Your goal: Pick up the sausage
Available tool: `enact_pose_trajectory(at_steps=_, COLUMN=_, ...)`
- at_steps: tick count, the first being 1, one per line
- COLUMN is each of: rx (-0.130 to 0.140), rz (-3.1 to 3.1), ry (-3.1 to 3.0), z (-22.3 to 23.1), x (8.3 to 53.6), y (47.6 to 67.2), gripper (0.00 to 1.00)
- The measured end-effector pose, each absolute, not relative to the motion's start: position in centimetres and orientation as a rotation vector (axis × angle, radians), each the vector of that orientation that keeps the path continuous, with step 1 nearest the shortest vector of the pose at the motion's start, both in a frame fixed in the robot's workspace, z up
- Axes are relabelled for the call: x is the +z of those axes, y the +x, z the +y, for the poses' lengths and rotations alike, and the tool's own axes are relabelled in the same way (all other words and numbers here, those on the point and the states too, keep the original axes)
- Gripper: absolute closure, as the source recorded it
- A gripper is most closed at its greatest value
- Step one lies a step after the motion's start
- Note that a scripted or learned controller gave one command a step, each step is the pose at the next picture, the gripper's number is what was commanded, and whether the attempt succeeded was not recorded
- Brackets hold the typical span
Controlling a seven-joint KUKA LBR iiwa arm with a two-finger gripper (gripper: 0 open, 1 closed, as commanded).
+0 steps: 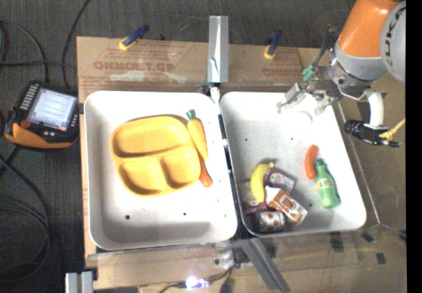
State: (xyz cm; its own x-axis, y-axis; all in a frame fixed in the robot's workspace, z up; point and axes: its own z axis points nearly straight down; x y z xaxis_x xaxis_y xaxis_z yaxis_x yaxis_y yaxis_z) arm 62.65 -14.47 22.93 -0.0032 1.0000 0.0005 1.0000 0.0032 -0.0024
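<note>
You have nothing in hand yet: the pickup has not begun as far as this view shows. The small orange-red sausage (310, 161) lies on the floor of the right-hand shallow white bin (264, 110), toward that bin's right side, its long axis running roughly up and down the picture. Just beside it, on its right, lies the green plastic bottle (325, 185); the two look close enough to be touching at the bottle's neck, though you cannot settle that from here.

Your grey two-finger gripper (304, 97) hangs over the upper part of the same bin, near its back wall and well apart from the sausage. Its jaws stand spread wide, with nothing between them.

What is left is the whole grasp: bring the gripper down the bin toward the sausage, turn it so the jaws close across the short width, descend, close and lift. The bottle alongside is the likely trouble, since a jaw coming down on that side may strike or catch it instead.

Elsewhere in that bin, a yellow banana (258, 177) and a cluster of red and brown snack packets (277, 204) sit near the front. The left white bin (105, 219) holds a yellow compartment tray (155, 153) and an orange carrot (198, 141).
</note>
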Motion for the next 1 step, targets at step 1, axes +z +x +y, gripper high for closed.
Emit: enact_pose_trajectory(at_steps=1, rx=-0.001, rz=-2.392, ry=-2.035, z=-19.80, x=9.33, y=62.14, gripper=0.00)
